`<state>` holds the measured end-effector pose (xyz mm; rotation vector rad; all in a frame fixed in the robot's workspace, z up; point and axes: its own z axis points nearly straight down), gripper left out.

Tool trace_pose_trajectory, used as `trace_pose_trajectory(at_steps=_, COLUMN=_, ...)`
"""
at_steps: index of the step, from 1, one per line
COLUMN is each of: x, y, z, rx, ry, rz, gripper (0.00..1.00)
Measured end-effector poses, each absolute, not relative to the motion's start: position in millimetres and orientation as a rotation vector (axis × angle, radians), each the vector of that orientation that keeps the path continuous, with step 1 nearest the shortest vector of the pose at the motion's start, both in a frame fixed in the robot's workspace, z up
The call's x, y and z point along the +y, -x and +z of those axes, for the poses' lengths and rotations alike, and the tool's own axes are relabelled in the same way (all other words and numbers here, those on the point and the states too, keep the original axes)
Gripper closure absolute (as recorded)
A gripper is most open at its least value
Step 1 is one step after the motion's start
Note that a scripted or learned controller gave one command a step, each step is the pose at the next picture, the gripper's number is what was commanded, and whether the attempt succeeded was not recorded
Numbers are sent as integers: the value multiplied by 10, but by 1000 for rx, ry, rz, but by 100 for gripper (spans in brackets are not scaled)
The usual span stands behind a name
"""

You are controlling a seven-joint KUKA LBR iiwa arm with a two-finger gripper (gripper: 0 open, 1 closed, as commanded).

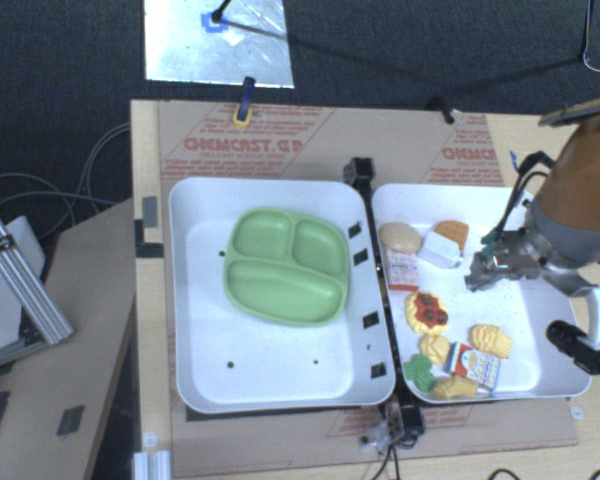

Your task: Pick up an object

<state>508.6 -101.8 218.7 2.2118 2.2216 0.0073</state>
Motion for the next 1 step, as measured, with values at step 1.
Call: trace_pose_trajectory(at_steps=1, x=-552, y=-5381, z=2345, rx=2231, ry=-2208, rz=7, gripper=100)
